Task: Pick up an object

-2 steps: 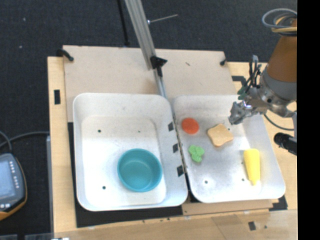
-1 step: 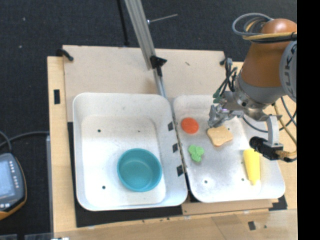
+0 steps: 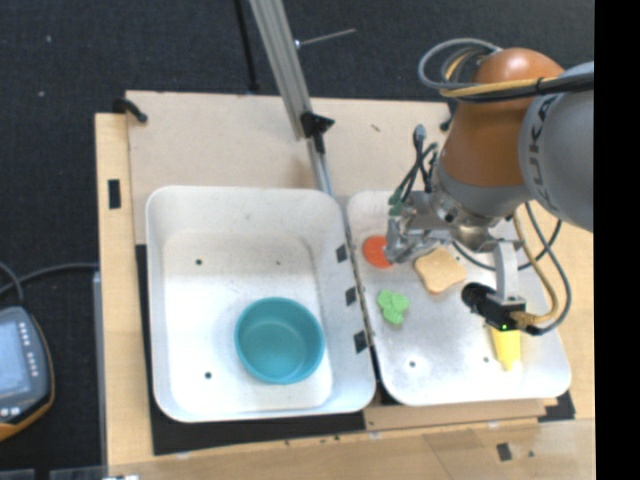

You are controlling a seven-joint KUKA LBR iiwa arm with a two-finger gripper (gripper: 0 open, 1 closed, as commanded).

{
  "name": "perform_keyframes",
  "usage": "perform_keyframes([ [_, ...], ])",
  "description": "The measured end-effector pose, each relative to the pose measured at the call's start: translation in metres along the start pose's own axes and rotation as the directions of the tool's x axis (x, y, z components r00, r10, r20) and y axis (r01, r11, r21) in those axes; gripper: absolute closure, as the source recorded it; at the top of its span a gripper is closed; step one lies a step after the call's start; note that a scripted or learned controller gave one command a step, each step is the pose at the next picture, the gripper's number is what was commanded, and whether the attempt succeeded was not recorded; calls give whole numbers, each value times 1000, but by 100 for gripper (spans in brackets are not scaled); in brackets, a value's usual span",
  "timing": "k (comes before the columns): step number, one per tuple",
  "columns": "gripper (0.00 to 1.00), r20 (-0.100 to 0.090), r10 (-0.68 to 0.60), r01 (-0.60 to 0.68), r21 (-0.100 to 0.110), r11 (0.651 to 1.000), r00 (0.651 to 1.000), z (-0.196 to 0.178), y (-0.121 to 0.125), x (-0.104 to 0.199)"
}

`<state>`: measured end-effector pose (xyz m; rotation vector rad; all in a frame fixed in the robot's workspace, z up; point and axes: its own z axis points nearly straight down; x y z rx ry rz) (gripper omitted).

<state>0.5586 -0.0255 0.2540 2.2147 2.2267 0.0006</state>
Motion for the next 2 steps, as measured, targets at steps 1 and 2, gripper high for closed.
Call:
perform_keyframes([
  [1, 100, -1, -1, 1, 2, 1000, 1000, 11, 6, 52],
  [2, 100, -1, -1, 1, 3, 1000, 1000, 23, 1, 104],
])
